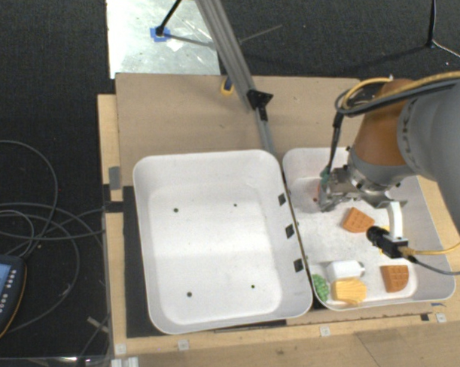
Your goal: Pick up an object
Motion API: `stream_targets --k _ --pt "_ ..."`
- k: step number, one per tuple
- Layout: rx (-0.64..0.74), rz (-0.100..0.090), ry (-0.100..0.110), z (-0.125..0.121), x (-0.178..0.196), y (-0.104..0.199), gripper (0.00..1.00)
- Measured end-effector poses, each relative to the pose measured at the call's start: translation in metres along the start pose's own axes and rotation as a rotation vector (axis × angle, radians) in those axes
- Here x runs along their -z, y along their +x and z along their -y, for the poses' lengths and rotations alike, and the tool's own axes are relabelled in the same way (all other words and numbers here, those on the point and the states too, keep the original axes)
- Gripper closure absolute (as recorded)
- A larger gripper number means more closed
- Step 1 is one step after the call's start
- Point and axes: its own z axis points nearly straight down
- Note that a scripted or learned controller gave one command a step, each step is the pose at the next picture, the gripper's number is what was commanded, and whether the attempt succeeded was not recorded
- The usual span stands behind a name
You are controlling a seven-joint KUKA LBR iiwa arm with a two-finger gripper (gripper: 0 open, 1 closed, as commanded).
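An object to pick has yet to be taken, as far as the view shows: the orange wedge (357, 220) lies flat on the floor of the right bin (305, 169), just beside and below the gripper (328, 189), which is low over the bin's upper left part; whether its jaws are spread or pressed together I cannot tell, since the wrist hides them, and nothing is visibly carried. I judge the task to be at the reach-and-descend stage, with the grasp and the lift left to do. Along the bin's near wall lie a waffle-textured orange square (394, 278), a smooth white block (344, 270), a yellow lumpy piece (350, 291) and a small green thing (321, 287). Both bins are matte white plastic with rounded corners; the left bin (153, 242) has small dark holes in its floor.
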Motion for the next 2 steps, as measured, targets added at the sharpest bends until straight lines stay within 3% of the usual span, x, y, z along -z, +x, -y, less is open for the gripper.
stream_targets --k 2 --pt "0.005 0.002 -0.006 0.004 0.114 -0.004 1.00"
